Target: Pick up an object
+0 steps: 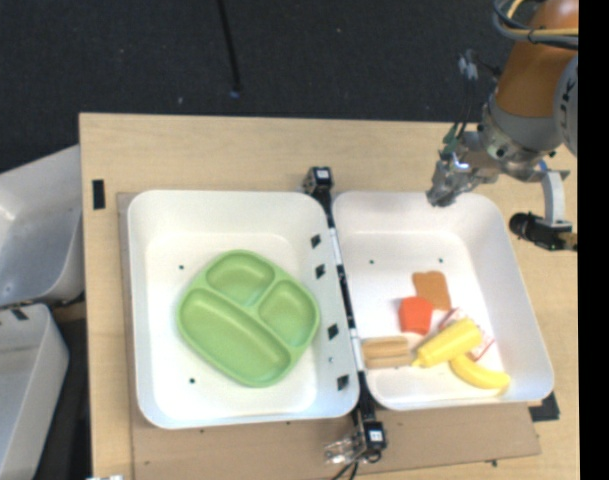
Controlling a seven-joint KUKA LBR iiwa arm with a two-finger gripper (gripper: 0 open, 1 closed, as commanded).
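While the end effector (446,190) hangs over the right bin's (384,230) far rim, near the worktop's (184,148) far right corner, I cannot tell its grip state. Toward the bin's near edge sit a banana (478,372), yellow piece (449,343), orange block (416,315) and tan roll (385,350). Left bin (154,268): green divided plate (248,316).

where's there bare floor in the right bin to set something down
The right bin has bare floor across its far half, from the gripper at the far rim down to the brown block, and along the divider side. The near corner is crowded: orange block, bread roll, yellow corn and banana bunch together.
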